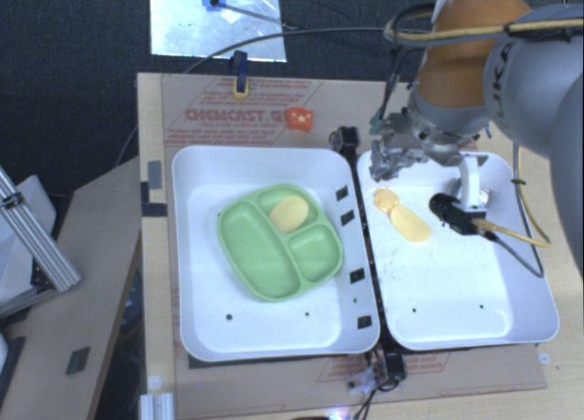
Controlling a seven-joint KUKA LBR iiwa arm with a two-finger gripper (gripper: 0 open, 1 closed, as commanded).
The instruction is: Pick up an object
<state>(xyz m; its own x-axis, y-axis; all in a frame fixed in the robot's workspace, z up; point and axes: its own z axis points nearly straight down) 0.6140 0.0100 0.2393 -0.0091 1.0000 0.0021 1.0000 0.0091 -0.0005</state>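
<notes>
Dark carpet floor [73, 62] all round. A board [265, 108] with red print lies on the bench under two white bins, touching side by side.

- Left bin [196, 318]: a green tray [260, 258] with three compartments sits about centre, turned at a slant. A yellow lump [290, 214] lies in the small compartment at the tray's 1 o'clock. The other two compartments hold nothing.
- Right bin [456, 299]: a pale yellow piece [406, 220] lies flat at the bin's 10 o'clock. It has a small round end and a wider end. The long axis runs from 11 to 5 o'clock, with the small end towards 11.
- Arm [534, 71] comes in from 2 o'clock of the frame, with the orange band [465, 35] above the wrist.
- Gripper [388, 170] hangs over the right bin's 11 o'clock corner, pointing down. It is just at 12 o'clock of the yellow piece's small end.
- Gripper state: can't tell from this angle whether it's spread or pressed together. Nothing visible in its grasp. The yellow piece looks clear of it, but the height gap is unreadable.
- On the board at 12 o'clock of the left bin: a small orange bit [298, 119] and a blue clamp [240, 71] on the far edge.
- Foil sheet [214, 7] on the floor at 12 o'clock of the board.
- Aluminium rail [36, 240] at 9 o'clock of the frame.
</notes>
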